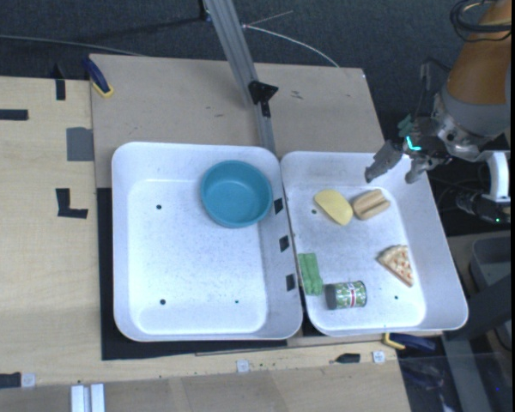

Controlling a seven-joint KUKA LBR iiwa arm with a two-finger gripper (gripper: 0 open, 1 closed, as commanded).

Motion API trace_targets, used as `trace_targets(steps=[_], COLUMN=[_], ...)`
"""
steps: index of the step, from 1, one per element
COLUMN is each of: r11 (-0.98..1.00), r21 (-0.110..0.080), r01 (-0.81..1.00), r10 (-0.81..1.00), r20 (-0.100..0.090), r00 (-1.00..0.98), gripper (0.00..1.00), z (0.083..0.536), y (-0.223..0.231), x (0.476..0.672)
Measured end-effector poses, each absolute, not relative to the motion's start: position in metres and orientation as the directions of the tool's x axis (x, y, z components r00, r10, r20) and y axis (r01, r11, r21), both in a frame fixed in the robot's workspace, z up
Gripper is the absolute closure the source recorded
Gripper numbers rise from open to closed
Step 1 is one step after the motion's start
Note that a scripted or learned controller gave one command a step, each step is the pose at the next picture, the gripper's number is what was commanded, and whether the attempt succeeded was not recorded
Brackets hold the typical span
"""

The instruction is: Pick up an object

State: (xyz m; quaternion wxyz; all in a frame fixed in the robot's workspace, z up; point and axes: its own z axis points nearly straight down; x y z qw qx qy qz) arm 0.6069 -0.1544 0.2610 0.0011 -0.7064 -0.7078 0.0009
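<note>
My gripper (398,166) hovers over the upper right corner of the right bin (429,312), its two fingers spread apart with nothing between them. Just below and left of it lie a tan bread roll (371,204) and a yellow rounded piece (333,206). Lower in the same bin sit a pizza slice (397,264), a small can on its side (347,295) and a green flat strip (310,273). A blue bowl (235,193) rests in the top of the left bin (146,316).
A grey metal pole (237,54) slants down to the gap between the bins. The arm's orange band (481,71) sits at the right edge. Black tape marks and a blue-yellow clip (98,76) lie on the wooden bench.
</note>
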Motion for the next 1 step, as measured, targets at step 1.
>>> trace_targets(steps=[1], r11=[0.002], r21=[-0.001], r01=[1.000], r10=[1.000], r20=[0.000], r00=[-0.002], gripper=[0.00], z=[0.2615], y=[-0.1544], x=[0.6072])
